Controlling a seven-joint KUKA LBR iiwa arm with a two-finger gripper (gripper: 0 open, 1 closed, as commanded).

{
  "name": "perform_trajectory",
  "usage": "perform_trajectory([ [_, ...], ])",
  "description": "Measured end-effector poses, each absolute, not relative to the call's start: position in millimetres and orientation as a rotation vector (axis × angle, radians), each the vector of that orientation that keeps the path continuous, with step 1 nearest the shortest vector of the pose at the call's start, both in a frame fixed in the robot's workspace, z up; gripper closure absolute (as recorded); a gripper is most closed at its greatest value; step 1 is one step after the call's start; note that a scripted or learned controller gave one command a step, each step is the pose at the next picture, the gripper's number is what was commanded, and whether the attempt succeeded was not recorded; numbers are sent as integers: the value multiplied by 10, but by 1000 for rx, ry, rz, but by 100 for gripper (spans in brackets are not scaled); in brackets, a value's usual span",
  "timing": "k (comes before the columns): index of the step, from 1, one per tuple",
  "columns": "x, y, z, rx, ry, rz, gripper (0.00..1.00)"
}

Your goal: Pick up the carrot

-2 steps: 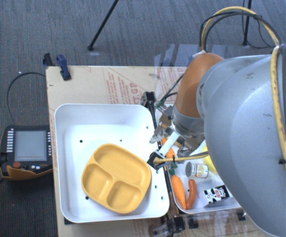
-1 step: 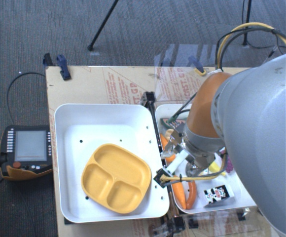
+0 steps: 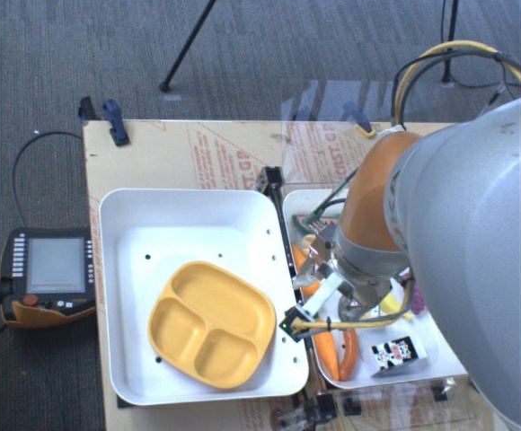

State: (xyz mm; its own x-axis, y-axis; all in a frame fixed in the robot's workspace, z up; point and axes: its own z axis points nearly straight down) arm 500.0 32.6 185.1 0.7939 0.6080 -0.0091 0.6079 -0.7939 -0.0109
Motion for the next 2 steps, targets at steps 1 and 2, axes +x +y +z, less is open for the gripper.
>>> perform_trajectory([
  [1,5000,326,1851,-2968,-1006,19,0],
  [2,4738,204,1850,-3096,-489,22,0],
])
